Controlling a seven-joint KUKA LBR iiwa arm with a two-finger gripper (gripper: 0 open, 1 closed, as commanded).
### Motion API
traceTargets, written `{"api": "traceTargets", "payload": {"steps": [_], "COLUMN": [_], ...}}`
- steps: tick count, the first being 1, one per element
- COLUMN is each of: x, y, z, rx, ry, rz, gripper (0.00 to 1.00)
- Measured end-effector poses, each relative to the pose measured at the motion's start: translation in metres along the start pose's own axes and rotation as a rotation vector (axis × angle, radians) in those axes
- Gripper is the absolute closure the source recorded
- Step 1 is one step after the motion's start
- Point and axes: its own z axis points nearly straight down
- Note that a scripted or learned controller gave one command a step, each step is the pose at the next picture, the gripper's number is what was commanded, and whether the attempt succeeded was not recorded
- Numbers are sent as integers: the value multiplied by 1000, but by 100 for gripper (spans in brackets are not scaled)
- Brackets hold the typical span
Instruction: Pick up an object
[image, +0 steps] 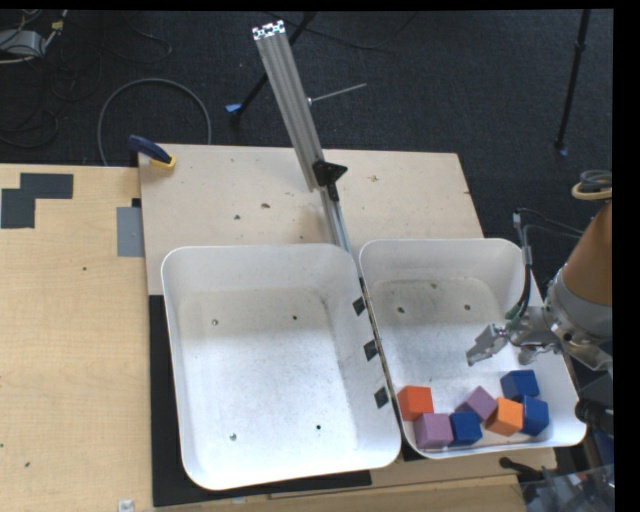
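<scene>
Blocks are gathered in the near corner of the right bin (440, 265), which stands beside the left bin (250, 290) on the bench (300, 195). An orange block (415, 401) lies nearest the divider between the bins. Next to it a purple block (433, 429) is seen, with a blue block (466, 427) just beside that. A second purple block (481, 402) sits behind them, and a second orange block (508, 415) is pressed against two further blue blocks, one (519, 384) farther back and one (536, 416) at the bin's right wall. The gripper (490, 345) is positioned over the right bin, above bare floor and just behind the cluster, at the end of the arm (590, 290) that enters from the right. Whether its fingers are apart or together cannot be told from this angle, and no block is seen between them. A slanted metal rail (295, 110) is mounted behind the bins.
</scene>
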Motion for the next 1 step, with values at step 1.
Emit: {"api": "traceTargets", "payload": {"steps": [1], "x": [17], "y": [12], "z": [99], "rx": [-3], "ry": [0], "rz": [-1], "gripper": [0]}}
